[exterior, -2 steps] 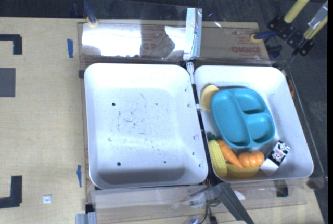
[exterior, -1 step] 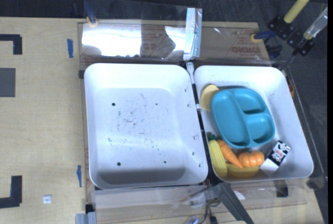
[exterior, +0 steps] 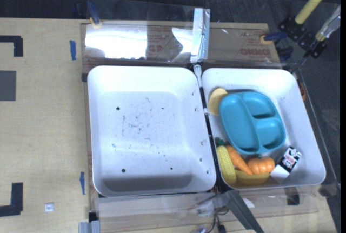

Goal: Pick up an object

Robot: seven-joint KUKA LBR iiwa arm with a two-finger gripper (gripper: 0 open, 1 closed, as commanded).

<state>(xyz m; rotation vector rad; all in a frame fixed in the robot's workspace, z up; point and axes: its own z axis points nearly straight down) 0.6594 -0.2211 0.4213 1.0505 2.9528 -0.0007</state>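
While nothing has yet been lifted, every candidate for picking sits in the right bin (exterior: 303,98), crowded toward its near side. A blue divided plate (exterior: 252,121) takes up the middle of that bin, tilted a little, with a pale yellow piece (exterior: 215,99) tucked against its far left edge. Just below the plate lie a toy corn cob (exterior: 225,163), an orange carrot (exterior: 236,159) and a rounder orange piece (exterior: 262,164), all touching or overlapping on something yellow (exterior: 253,177). Beside them, toward the near right corner, rests a small white object with black and red markings (exterior: 286,163). The left bin (exterior: 108,86) shows only its scuffed white floor.

Up in the far right corner, well apart from the bins, I can make out a yellow rod and some dark clamp-like hardware (exterior: 303,26); whether that is the gripper, and how its tool stands, I cannot tell.

As I judge it, the task is at its start: choosing an object, descending, closing and lifting all remain. The small white object looks easiest to reach; the plate looks awkwardly broad.
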